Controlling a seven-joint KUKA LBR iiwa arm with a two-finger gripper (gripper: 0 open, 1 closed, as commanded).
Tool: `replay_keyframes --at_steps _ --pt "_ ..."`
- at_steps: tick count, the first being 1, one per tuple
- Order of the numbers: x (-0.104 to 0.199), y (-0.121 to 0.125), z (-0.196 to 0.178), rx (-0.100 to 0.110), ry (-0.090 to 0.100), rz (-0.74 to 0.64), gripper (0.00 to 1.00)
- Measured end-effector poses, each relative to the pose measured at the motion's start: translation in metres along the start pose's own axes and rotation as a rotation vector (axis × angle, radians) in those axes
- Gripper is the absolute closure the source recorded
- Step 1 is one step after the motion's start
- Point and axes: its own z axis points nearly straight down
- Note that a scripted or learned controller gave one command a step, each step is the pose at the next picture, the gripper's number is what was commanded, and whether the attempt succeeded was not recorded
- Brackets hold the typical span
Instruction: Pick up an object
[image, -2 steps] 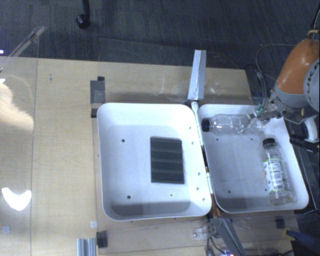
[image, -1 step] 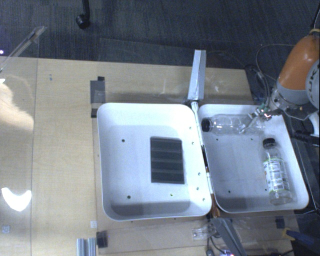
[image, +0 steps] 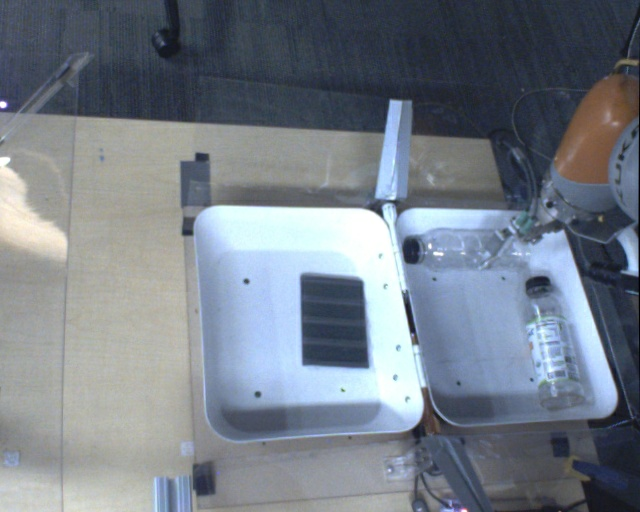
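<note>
Where bins meet, right bin (image: 590, 330) (two bottles (image: 462, 248))

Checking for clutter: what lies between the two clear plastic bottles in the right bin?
Camera view: only bare white bin floor between the lying bottle and the black-capped bottle.

Band: a rounded orange band (image: 592, 130) sits above my wrist, smooth and a little glossy.
Shell: the part of my arm (image: 625, 170) next to the orange is pale grey, with curved casing.
Wrist: below the orange runs a grey ring, darker along its lower edge.
Pincer: my pincer (image: 522, 227) is small and metallic, silvery with a faint greenish spot; its finer detail is too blurred to tell.
</note>
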Motion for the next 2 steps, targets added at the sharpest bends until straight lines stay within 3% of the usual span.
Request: replay_keyframes --at_steps 1,2 --pt "0.0003 -0.0007 0.0024 0.002 -0.008 -0.047 0.0" --pt "-0.0025 -0.0023 0.0077 0.003 -0.029 -0.272 0.0"
